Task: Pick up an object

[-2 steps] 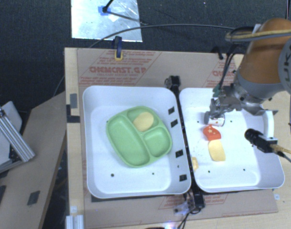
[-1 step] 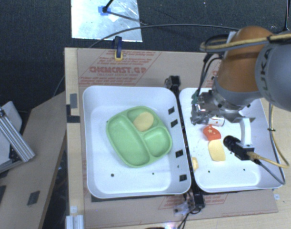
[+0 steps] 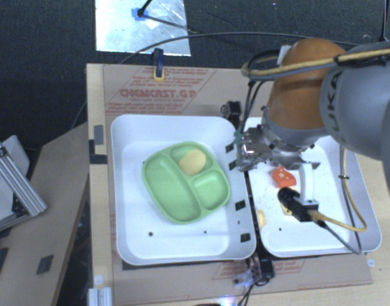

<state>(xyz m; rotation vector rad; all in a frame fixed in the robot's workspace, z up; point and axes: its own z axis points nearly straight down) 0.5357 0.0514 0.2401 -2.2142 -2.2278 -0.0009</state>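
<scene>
Reaching in from 3 o'clock, the grey arm (image 3: 364, 104) with its orange band (image 3: 306, 75) hangs over the right bin (image 3: 338, 231). The pincer (image 3: 248, 152) sits low at that bin's 10 o'clock corner, right against the seam with the left bin (image 3: 134, 234). Its working end is masked by the wrist housing, so whether it is open or closed cannot be told, and nothing can be seen in its hold.

Right bin: an orange object (image 3: 284, 177) lies on the white floor near the middle, just at 4 o'clock of the pincer and apart from it. A small yellow scrap (image 3: 261, 219) lies toward 7 o'clock, close to the bin's inner wall.

Left bin: a green divided plate (image 3: 175, 193) rests flat at the centre, turned at a slant. A yellow lump (image 3: 193, 162) occupies its compartment at 1 o'clock.

Surface: both bins sit on a brown board (image 3: 159, 93) printed with red lettering reading CHEMCAST GP, laid on a tan counter (image 3: 67, 171). A blue clamp (image 3: 157, 60) grips the board's edge at 12 o'clock.

Room: dark carpet-like ground surrounds the counter. A shiny silver sheet (image 3: 118, 18) lies on it at 11 o'clock. An aluminium rail (image 3: 16, 177) stands at 9 o'clock.
</scene>
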